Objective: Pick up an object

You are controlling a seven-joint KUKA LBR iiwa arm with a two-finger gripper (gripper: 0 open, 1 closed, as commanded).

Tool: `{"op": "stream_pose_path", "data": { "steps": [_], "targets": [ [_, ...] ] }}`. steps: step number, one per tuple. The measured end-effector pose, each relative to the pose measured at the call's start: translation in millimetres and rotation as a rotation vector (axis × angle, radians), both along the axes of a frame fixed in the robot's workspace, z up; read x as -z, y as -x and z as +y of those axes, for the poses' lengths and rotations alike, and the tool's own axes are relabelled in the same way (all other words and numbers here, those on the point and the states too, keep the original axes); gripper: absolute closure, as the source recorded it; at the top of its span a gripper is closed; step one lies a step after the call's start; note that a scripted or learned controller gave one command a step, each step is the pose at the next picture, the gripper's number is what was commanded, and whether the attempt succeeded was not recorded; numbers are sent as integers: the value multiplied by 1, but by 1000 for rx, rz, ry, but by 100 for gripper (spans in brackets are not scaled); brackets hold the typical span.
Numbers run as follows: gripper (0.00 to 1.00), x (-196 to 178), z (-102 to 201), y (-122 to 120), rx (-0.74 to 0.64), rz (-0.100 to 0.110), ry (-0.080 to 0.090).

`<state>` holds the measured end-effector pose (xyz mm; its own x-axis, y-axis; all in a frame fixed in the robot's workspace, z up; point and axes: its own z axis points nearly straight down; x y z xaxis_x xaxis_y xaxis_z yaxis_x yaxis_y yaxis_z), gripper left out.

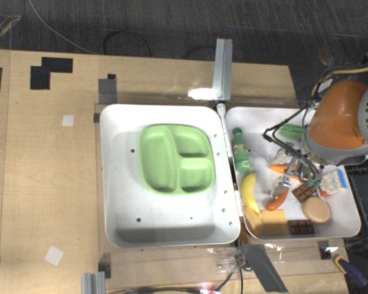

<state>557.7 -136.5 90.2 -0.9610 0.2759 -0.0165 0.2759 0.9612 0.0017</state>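
Reaching in from the right, the arm [343,124] hangs over the right bin [354,222], its gripper [296,171] low among a banana [249,192], green bottle [240,150], chocolate bar [301,227] and round cookie [317,211]. Whether it pinches anything, I cannot tell. A green divided tray [175,158] lies in the left bin [119,182].

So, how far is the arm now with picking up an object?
Done: the arm has reached over the right bin, and its gripper is low among the items. In hand: nothing I can confirm; the clutter hides the tips. Left: grasping and lifting one item. The banana, green bottle and round cookie lie in the bin.
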Motion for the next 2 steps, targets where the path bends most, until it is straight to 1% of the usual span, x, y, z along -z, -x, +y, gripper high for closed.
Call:
{"op": "stream_pose_path", "data": {
  "steps": [1, 2],
  "targets": [
    [0, 0, 22, 20, 138, -2, -2],
    [0, -5, 47, 60, 208, -25, 4]
  ]
}}
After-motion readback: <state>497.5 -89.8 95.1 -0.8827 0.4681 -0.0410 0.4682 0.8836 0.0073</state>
